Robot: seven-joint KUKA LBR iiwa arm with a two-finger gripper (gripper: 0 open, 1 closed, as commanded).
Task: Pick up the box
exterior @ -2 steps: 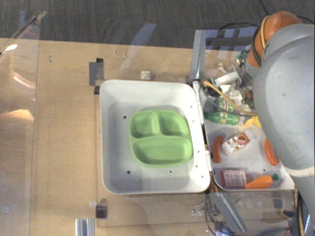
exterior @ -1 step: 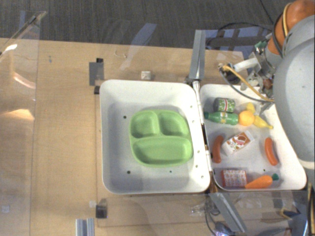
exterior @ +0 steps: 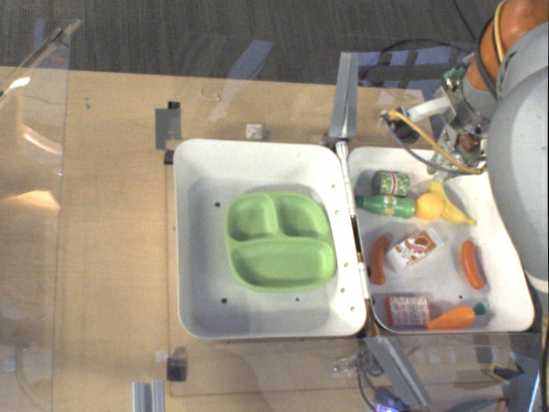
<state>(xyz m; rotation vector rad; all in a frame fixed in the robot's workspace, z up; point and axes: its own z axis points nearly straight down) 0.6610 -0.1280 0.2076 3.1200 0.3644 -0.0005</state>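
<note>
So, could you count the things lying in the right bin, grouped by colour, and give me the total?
Green: 2, can, bottle
Yellow: 2, lemon, banana
White and red: 1, box
Red-orange: 2, sausage, sausage
Reddish: 1, can
Orange: 1, carrot
Total: 9

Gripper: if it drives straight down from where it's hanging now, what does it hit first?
Likely the yellow banana and the orange fruit at the right bin's far end, just below the gripper. Depth is unclear from this slanted view, so it might land on bare floor beside them.
</note>
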